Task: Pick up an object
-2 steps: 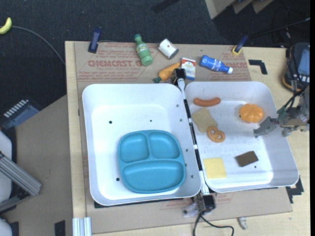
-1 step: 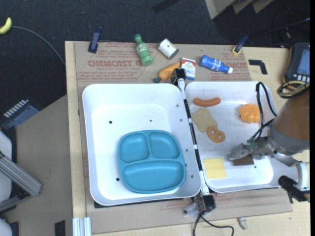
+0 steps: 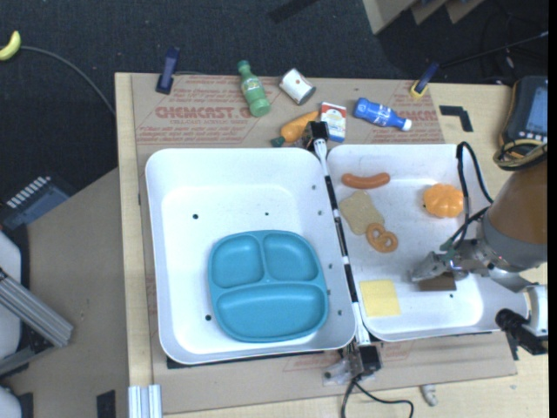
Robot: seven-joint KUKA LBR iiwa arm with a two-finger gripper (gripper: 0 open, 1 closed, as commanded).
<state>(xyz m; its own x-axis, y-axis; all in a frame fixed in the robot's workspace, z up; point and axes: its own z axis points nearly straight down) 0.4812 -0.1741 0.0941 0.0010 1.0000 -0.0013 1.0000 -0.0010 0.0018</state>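
The right bin (image 3: 409,157) holds a sausage (image 3: 365,180), a tan slice of bread (image 3: 357,211), a pretzel (image 3: 381,239), an orange fruit (image 3: 444,200) and a yellow cheese square (image 3: 380,298). My gripper (image 3: 432,274) is low over the bin floor near its right front, to the right of the cheese square. Something dark brown lies at its tip; I cannot tell whether it is held. The arm reaches in from the right edge.
A blue divided plate (image 3: 266,284) lies in the left bin (image 3: 174,233). Behind the bins on the board are a green bottle (image 3: 254,90), a white can (image 3: 297,85), a small carton (image 3: 332,120), a blue bottle (image 3: 381,114) and a carrot-like toy (image 3: 296,129).
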